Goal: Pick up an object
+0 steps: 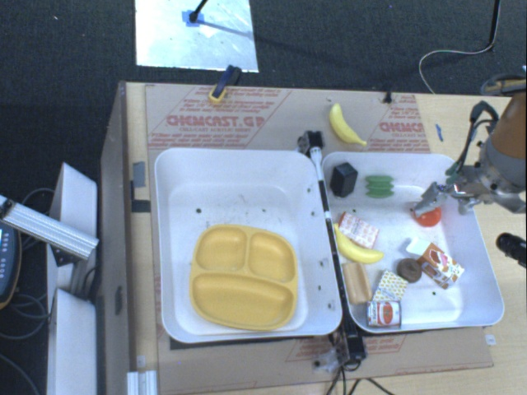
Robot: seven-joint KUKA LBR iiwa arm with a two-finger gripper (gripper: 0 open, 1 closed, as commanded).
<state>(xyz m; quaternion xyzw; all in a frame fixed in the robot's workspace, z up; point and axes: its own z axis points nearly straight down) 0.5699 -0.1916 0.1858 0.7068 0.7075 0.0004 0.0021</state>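
The right bin holds several small items. Among them are a black cube, a green object, a red round object, a red-and-white packet, a banana, a brown round piece, an orange carton and a red can. My gripper reaches in from the right and hangs over the bin's upper right part, just above and right of the red round object. I cannot tell whether it touches that object.
The left bin holds a yellow divided tray. A second banana lies on the cardboard behind the bins. A tan block and a checkered packet sit near the right bin's front.
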